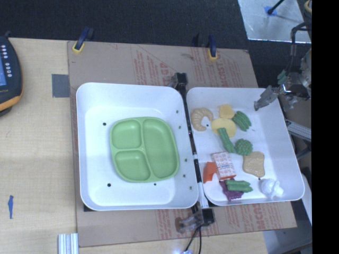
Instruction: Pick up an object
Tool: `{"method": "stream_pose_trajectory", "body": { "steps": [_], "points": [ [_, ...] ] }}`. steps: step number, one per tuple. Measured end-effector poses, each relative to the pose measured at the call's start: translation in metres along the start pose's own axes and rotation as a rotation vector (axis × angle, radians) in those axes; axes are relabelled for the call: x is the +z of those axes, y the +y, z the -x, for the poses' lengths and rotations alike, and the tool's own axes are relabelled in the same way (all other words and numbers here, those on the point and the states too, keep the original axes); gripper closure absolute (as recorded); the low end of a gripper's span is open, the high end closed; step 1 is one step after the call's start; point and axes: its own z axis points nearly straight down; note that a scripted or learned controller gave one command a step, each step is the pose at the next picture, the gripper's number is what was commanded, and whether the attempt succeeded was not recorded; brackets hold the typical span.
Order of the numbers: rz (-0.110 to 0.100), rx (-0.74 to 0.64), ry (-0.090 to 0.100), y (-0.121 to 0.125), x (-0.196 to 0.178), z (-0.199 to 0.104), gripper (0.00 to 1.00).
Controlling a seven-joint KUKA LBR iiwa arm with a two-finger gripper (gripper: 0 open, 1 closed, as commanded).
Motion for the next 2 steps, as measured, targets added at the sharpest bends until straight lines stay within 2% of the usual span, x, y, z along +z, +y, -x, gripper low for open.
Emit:
{"method": "stream_pose_trajectory", "body": {
  "steps": [1,2],
  "points": [
    [-0.008,-0.004,0.003,0.010,0.090,-0.037,0.00],
    [-0.010,-0.001,0.004,-0.027,0.157,-0.072,0.00]
  ]
}}
